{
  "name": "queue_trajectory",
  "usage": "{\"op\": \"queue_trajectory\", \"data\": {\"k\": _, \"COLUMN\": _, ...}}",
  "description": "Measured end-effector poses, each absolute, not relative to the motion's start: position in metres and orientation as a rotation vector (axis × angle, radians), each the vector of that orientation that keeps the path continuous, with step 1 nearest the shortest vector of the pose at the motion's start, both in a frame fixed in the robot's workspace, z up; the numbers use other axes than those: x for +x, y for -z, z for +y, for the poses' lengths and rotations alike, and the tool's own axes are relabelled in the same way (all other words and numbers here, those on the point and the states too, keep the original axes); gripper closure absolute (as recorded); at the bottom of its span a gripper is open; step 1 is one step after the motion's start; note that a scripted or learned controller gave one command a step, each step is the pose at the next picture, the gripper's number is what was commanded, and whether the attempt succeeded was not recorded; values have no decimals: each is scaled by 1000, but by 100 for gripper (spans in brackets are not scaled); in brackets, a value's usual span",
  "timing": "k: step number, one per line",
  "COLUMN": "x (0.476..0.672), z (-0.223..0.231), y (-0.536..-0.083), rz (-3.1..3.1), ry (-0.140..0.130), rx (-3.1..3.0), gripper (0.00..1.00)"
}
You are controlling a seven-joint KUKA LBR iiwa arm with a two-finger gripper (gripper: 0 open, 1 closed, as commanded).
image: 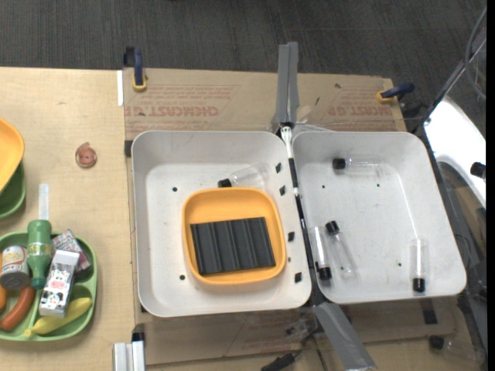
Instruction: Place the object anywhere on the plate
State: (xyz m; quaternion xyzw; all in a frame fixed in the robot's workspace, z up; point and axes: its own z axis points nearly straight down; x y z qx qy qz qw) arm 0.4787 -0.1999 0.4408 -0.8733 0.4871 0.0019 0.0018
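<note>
Camera view: a rounded-square orange plastic plate (232,199) is seen in the left shallow white bin (158,230), and a black ribbed rectangular block (234,245) is laid flat on it, well within the rim. A clear black-capped tube (244,178) is found just beyond the plate's far edge. More such tubes (338,246) are scattered across the right white bin (371,207). How far the tool is opened, and whether anything is held, cannot be told.

The orange plate (232,204) fills the middle of the left bin (155,284), a black ridged block (233,246) on it. Four clear tubes (338,247) lie scattered in the right bin (371,288).
</note>
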Motion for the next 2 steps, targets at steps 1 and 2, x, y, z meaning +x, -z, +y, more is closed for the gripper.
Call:
{"op": "queue_trajectory", "data": {"k": 1, "x": 485, "z": -214, "y": -441, "rz": 966, "ry": -2, "rx": -2984, "gripper": 100}}
{"op": "queue_trajectory", "data": {"k": 2, "x": 540, "z": -221, "y": -440, "rz": 508, "ry": 0, "rx": -3093, "gripper": 100}}
